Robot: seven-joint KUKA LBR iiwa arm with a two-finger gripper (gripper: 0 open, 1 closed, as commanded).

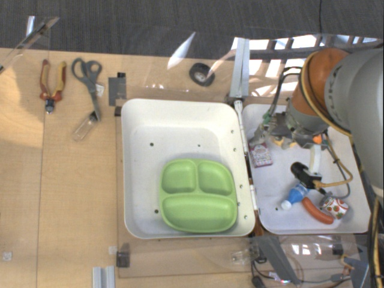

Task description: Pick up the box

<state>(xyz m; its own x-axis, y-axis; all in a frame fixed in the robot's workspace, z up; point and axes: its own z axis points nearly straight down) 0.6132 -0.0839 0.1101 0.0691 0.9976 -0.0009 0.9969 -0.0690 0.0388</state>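
The box (261,155), small with a pink printed label that is too small to be read, is seen in the right bin (354,224) near its left wall. The gripper (268,132) is placed just above it; its state cannot be told.

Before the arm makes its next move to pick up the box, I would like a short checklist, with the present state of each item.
1. The box is in view in the right bin, at its left side: ok.
2. Gripper is close above the box: ok.
3. The box is between the fingers: cannot tell, the wrist hides them.
4. Box is lifted off the bin floor: cannot tell.
5. Other things are apart from the box: ok, the blue bottle and the orange sausage-like toy lie nearer the bin's lower right.
6. The green divided plate lies in the left bin, away from the work: ok.
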